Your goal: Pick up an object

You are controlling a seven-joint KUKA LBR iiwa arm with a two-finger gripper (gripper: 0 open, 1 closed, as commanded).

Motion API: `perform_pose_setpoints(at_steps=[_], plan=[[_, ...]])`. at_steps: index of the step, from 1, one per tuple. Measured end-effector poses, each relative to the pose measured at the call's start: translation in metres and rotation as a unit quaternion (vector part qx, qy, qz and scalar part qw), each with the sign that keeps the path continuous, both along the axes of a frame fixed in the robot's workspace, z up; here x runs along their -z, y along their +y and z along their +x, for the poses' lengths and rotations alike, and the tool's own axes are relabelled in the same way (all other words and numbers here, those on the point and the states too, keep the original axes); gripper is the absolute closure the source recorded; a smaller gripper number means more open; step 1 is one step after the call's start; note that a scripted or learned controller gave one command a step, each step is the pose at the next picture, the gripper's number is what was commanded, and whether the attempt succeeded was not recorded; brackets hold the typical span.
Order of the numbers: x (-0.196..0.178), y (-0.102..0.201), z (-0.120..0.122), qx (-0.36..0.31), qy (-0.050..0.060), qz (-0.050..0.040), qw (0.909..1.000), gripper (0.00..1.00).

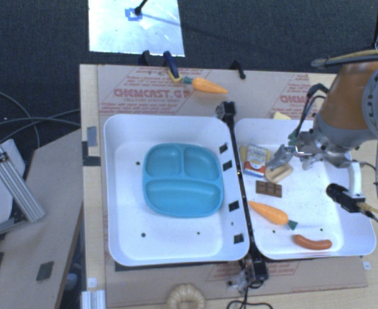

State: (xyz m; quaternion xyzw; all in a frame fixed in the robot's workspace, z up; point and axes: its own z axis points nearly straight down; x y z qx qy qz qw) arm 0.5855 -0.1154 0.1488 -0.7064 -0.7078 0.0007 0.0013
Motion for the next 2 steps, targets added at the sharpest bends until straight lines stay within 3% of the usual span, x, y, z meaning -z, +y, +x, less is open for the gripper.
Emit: perform_pose_setpoints(at_steps=[2], plan=[[0.061, 0.000, 0.002, 0.000, -0.002, 0.0006, 1.0000, 0.00]])
